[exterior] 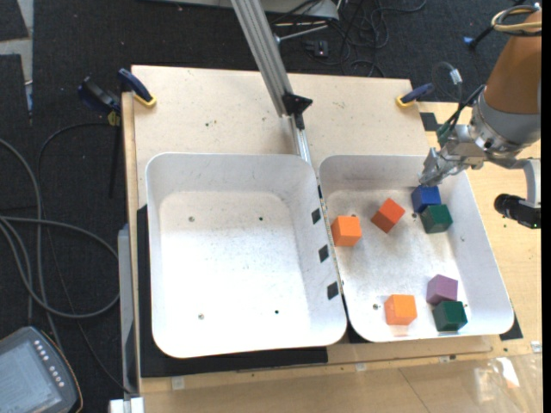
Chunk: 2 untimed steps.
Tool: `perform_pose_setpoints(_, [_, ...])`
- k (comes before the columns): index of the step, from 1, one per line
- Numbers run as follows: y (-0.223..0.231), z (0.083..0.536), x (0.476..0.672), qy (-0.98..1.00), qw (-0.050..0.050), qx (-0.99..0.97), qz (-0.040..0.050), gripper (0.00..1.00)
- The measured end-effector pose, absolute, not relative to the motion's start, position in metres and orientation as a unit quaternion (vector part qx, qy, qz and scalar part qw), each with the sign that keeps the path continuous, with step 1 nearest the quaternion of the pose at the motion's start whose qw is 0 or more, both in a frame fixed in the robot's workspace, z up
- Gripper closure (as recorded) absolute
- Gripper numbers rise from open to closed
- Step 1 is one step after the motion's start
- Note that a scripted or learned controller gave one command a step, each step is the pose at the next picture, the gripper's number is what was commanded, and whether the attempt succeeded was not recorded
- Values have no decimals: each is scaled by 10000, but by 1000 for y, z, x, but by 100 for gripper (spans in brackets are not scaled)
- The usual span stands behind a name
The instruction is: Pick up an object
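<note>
The arm (514,84) reaches in from the right and brings its gripper (430,177) down over the far right part of the right bin (482,256), directly above a blue cube (424,198). The tips seem to meet the cube's top edge, but whether the fingers are spread or closed around it I cannot tell, as they are small and blurred against the cube. The blue cube sits touching a dark green cube (437,218) just in front of it. To their left, near the bin's middle, lies a tilted orange-red cube (388,214), and further left an orange cube (347,230) close to the wall shared with the left bin (164,231). At the near end of the right bin a second orange cube (400,309) sits apart from a purple cube (442,287), which touches another dark green cube (449,316) (this pair sits by the near right corner). Both bins rest side by side on the pale desk (224,101), with a slanted metal pole (263,41) rising behind them.
</note>
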<state>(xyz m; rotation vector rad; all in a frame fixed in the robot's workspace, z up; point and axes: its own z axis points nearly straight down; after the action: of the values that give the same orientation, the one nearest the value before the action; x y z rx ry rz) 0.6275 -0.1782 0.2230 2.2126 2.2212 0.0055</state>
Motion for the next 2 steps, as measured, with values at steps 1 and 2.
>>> perform_pose_setpoints(1, [-178,277,629,7085,38,7057,19,100])
perform_pose_setpoints(2, [-130,280,638,7097,9,7045,12,100])
